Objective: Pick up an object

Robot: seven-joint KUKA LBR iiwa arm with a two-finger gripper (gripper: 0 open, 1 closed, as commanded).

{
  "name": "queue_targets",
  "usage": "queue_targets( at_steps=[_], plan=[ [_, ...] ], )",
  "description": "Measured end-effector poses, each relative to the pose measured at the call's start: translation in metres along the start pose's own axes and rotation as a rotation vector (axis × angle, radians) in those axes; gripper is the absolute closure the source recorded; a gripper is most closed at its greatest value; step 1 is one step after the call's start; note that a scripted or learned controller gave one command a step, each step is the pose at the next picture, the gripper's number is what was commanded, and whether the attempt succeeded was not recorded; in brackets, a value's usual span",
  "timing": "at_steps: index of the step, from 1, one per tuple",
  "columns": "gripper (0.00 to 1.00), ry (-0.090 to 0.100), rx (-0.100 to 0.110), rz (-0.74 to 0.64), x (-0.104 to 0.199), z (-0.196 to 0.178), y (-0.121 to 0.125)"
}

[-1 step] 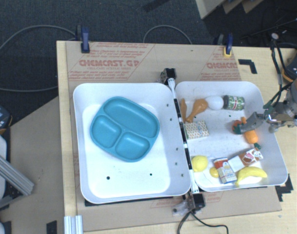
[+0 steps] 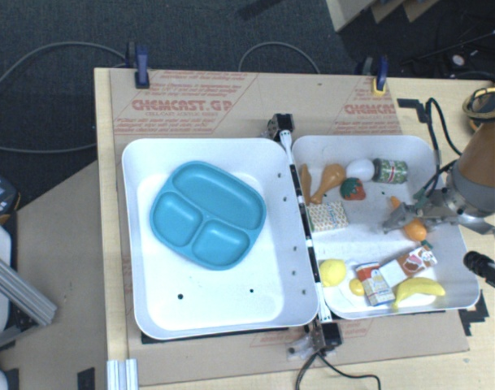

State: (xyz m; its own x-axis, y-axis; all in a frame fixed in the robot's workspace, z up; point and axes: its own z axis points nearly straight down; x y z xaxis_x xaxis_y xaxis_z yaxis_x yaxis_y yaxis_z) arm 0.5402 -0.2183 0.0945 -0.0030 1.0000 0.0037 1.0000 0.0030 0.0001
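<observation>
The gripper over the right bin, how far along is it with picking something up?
Done so far: the gripper has reached low into the right bin, beside the small orange fruit. In hand: nothing visibly; the fruit lies on the bin floor, and the banana, lemon and green can sit apart from it. Left: the grasp and the lift.
</observation>
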Motion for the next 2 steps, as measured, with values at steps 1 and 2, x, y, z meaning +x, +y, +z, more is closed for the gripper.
queue_targets(
  at_steps=[1,2],
  plan=[
    [1.0,-0.004,-0.002,0.002,-0.002,-0.01,0.0],
    [1.0,-0.006,-0.008,-0.005,0.07,0.002,0.055]
  ],
)
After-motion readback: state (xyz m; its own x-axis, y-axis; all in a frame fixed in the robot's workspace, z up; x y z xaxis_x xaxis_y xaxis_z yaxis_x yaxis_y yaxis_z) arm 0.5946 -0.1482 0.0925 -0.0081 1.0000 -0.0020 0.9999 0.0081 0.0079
